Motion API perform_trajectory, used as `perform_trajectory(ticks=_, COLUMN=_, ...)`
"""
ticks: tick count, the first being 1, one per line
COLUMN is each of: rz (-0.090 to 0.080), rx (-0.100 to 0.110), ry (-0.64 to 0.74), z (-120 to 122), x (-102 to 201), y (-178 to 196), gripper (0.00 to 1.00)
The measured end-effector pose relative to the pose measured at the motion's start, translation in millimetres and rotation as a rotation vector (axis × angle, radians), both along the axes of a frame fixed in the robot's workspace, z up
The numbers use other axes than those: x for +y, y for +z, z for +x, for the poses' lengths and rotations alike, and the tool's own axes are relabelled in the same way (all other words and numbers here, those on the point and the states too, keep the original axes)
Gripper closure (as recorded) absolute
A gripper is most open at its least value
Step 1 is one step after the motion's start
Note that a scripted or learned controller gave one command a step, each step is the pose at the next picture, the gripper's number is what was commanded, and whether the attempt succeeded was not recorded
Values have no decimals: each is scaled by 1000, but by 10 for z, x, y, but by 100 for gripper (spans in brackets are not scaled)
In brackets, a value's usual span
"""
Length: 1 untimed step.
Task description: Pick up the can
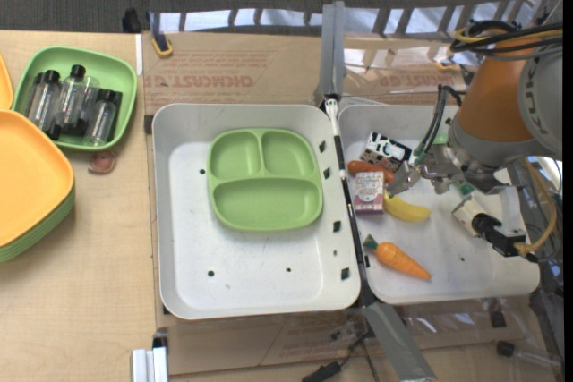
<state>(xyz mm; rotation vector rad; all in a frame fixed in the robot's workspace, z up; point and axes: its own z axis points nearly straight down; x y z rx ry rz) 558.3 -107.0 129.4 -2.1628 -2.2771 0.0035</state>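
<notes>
Camera view: end effector [405, 181] beside what looks like can [369, 191], right bin [466, 277].

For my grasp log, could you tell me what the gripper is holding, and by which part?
It cannot be told: the gripper sits low in the right bin beside the can, with nothing visibly between its fingers.

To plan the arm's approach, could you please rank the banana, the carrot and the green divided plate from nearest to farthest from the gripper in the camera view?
1. Banana: right bin, just below-left of the gripper.
2. Carrot: right bin, lower down toward the front.
3. Green divided plate: left bin, across the divider.
</notes>
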Motion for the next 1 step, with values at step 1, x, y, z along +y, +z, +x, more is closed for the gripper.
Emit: perform_trajectory(ticks=1, rz=0, rx=-1, ry=13, z=479, x=-79, y=-306, gripper=0)
